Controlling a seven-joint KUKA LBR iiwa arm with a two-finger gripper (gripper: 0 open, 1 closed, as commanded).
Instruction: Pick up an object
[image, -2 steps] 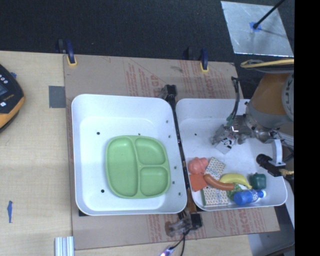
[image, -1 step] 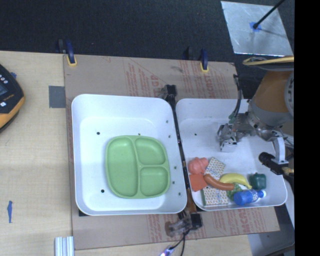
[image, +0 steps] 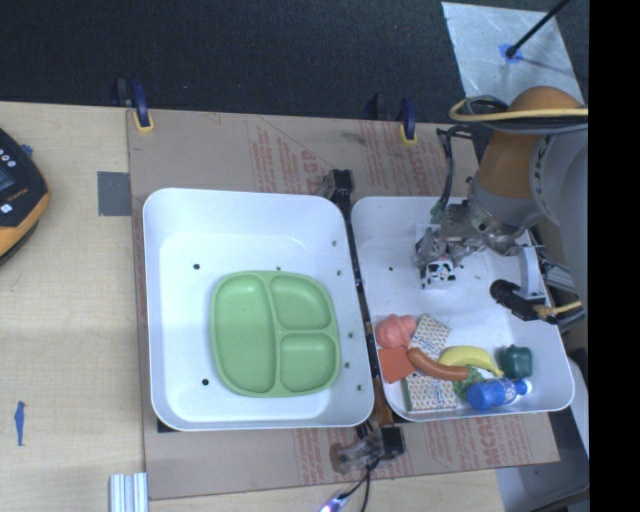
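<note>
A: White plastic on both sides of the camera view: two shallow bins sit edge to edge on the brown board of the worktop (image: 250, 160). The left bin (image: 170, 230) carries a pale green divided plate (image: 272, 333), lying flat in the middle. Why is the arm over the other one?

B: Because the loose things are there. The right bin (image: 400, 225) has its clutter heaped along the near edge: a pink soft lump (image: 396, 329), a yellow banana (image: 470, 356), a reddish sausage-shaped piece (image: 436, 366), a blue bottle (image: 492, 394), a dark green block (image: 516, 359) and a patterned flat packet (image: 430, 392). I judge the heap is left alone since the pieces touch and overlap.

A: And the target?

B: A small black-and-white spotted toy (image: 437, 273), possibly a cow, too small to be sure. It lies apart from the heap, in the far half of the right bin, directly under the claw (image: 440, 250).

A: Is it gripped?

B: I cannot tell. The grey wrist with its orange band (image: 515, 165) covers the claw from above, so whether it is spread, pressed together or pinching the toy is hidden. The toy looks to be at the bin floor, so I judge the pick not yet done.
</note>
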